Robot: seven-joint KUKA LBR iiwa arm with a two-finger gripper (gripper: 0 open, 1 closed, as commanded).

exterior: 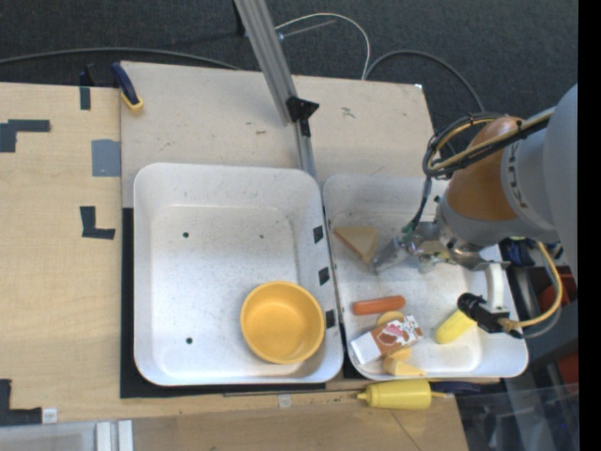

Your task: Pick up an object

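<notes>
Hand (387, 256) low in right bin (376, 188), sandwich wedge (356, 241) just beside it

A yellow bowl (281, 321) sat upright in the left bin's near right corner; in the right bin a tan wedge (356, 241) lay near the left wall; nearer the front an orange carrot-like stick (378, 304) lay crosswise; below it sat a small red-and-white packet (387, 334); a yellow block (454, 327) lay tilted to its right; a pale yellow piece (406, 368) rested at the front rim.
</notes>
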